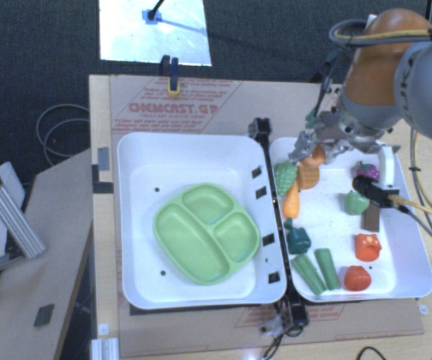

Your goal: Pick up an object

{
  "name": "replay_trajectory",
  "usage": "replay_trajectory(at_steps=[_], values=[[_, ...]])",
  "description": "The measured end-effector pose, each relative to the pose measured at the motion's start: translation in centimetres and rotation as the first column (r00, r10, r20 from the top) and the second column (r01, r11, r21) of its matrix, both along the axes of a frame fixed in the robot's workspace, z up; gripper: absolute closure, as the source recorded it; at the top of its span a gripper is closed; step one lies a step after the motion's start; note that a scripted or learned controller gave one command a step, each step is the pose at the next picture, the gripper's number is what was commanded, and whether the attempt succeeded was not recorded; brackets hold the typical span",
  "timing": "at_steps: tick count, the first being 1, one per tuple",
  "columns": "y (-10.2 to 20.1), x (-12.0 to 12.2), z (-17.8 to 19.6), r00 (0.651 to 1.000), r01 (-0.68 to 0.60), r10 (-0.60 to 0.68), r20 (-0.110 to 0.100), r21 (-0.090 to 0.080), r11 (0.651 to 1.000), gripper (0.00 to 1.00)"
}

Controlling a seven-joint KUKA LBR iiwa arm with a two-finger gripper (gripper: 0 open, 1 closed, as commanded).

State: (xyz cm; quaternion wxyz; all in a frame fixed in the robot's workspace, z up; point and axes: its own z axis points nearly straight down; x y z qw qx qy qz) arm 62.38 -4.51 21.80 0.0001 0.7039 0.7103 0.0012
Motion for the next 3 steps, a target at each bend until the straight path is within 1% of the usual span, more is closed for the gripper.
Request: replay_trajectory(at_steps=[1, 2, 3], values=[[4.8, 0.4, 0.1, 1.0, 0.001, -0.001, 0.001, 0.0, 1.0, 1.0], [2.9, 0.2, 0.6, 1.0, 0.009, -0.009, 0.0, -0.001, 1.0, 1.0], [3.0, 0.3, 0.2, 1.0, 0.007, -0.007, -0.001, -0.002, 1.0, 1.0]])
